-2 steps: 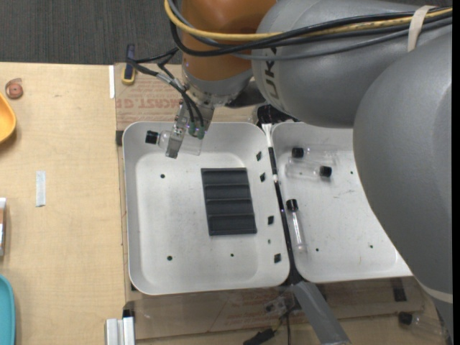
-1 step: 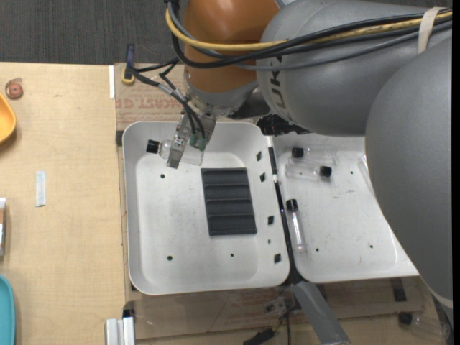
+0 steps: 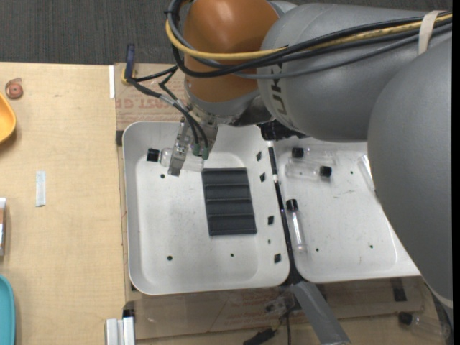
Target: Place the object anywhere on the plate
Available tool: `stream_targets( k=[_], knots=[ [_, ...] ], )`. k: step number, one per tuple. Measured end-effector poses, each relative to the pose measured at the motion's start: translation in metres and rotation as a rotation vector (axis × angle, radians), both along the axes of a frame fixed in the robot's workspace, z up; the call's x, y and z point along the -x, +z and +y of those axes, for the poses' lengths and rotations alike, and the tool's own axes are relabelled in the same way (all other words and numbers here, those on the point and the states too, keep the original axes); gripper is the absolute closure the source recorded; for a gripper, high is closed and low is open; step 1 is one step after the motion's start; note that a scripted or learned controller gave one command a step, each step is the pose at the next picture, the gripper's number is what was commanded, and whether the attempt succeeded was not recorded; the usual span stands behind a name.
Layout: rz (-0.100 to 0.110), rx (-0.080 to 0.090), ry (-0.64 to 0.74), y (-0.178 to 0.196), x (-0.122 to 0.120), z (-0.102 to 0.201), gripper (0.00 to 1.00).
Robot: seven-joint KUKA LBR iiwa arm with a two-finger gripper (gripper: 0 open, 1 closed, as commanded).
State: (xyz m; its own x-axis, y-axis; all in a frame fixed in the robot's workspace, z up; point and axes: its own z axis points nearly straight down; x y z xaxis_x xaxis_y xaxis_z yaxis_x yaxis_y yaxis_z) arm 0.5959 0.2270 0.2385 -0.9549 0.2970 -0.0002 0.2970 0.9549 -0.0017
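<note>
pincer (image 3: 177, 162) hangs low over the near-left bin (image 3: 144, 264), between a small black block (image 3: 152, 155) and the dark ribbed plate (image 3: 230, 201). the block, which i take for the object, lies on the bin floor just beside the pincer and apart from the plate. being so small and close to the bin's wall, it could be nudged away or missed on a close, and an empty lift would follow. whether the pincer is apart or together i cannot tell; nothing shows clamped in it.
</note>
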Motion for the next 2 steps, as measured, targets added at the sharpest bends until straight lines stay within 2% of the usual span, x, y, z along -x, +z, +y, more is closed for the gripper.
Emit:
stream_targets(
  k=[1, 2],
  knots=[
    [0.000, -0.001, 0.062, -0.037, 0.005, 0.001, 1.00],
    [0.000, -0.001, 0.207, -0.055, 0.023, 0.001, 1.00]
  ],
)
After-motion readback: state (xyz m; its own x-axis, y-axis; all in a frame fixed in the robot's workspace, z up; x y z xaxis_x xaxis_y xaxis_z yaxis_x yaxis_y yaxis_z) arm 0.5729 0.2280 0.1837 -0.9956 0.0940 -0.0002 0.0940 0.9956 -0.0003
